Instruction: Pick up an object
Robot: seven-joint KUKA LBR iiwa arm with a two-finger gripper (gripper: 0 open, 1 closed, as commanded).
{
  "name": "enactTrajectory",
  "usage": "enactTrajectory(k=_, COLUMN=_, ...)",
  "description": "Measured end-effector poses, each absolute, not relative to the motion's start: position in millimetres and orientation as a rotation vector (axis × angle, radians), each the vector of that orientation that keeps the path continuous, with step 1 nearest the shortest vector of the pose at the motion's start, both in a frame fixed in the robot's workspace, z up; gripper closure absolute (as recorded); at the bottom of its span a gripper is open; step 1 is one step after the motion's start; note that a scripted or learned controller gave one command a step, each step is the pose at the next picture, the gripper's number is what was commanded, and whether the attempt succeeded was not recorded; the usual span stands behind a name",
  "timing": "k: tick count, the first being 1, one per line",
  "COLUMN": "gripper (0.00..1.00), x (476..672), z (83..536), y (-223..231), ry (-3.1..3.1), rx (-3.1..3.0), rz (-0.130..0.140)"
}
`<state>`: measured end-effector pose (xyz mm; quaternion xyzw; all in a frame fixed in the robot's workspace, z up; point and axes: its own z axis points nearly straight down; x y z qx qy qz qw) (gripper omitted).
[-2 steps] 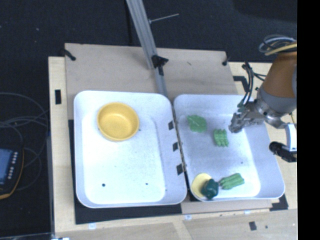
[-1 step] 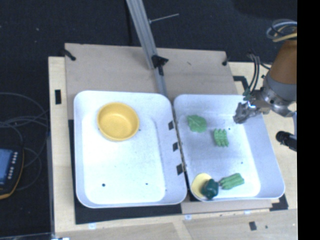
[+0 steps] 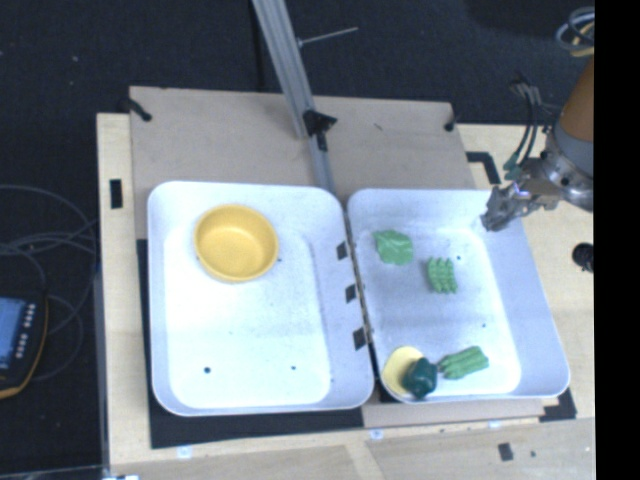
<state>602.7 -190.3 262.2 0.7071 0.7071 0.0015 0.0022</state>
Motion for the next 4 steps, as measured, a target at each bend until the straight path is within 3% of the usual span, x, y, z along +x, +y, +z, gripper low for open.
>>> enactTrajectory(k=4, gripper=1.0, x=578.6, z=247, y=-1, ry=2.224, rx=2.219, rz=0.0)
